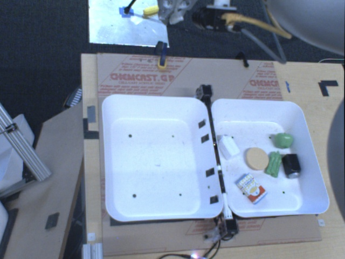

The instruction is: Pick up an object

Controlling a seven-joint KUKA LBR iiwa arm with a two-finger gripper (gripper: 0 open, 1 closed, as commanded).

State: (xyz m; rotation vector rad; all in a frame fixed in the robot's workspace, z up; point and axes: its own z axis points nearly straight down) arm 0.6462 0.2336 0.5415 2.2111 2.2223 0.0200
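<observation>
The right white bin (307,139) holds several small things. A white block (228,146) lies near its left wall. Beside it is a tan round disc (257,158). A green rounded piece (282,140) sits toward the back right, with a long green piece (274,164) and a black can-like object (291,165) just in front of it. A small orange, yellow and blue box (251,188) lies near the front. My gripper (172,12) hangs high at the top of the view, beyond the back edge of the bench and far from both bins, with nothing seen in it.
The left white bin (156,155) adjoins the right one along a black clipped seam (213,155). A blue and yellow clamp (161,55) stands at the bench's back edge. A shiny metal sheet (118,20) lies behind it. An aluminium rail (21,150) slants at far left.
</observation>
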